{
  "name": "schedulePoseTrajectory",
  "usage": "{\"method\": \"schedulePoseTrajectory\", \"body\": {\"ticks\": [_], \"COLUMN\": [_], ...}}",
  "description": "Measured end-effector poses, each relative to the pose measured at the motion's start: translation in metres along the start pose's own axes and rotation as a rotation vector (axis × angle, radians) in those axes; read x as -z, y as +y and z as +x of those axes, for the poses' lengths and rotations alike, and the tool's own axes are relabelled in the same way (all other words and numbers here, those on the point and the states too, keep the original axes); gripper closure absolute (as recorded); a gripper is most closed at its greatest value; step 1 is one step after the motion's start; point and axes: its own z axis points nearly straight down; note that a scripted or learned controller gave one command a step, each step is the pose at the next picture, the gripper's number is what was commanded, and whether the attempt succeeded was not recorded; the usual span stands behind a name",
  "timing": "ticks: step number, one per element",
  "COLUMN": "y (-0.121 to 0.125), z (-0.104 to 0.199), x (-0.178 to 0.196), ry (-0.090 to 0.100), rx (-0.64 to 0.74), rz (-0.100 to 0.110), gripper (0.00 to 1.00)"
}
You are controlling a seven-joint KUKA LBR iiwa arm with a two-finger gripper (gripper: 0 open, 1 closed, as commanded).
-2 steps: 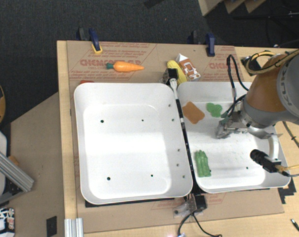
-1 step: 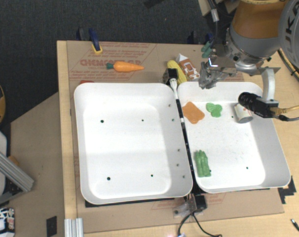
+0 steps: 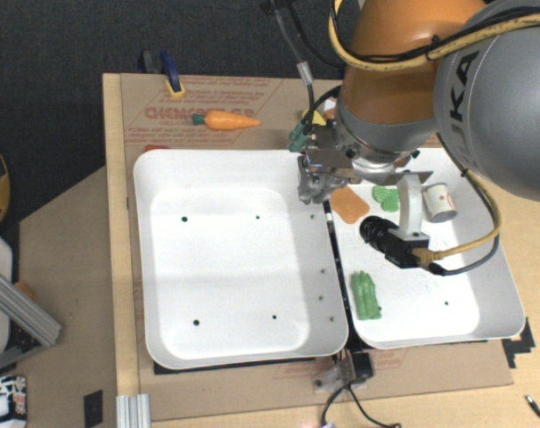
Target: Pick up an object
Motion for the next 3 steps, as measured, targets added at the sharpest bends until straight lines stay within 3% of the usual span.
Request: {"method": "schedulePoseTrajectory", "body": {"ticks": [1,2,3], "y": [0.005,-0.023,-0.056], "z": [0.049,0.071,-0.044], "x": [0.121,0.228,0.221], "ry": [0.002,0.004,-0.004], "rx": [-0.003,-0.004,-0.022], "rz": [-0.02,-0.02,-0.004], "gripper": [1.0,1.0,1.0]}}
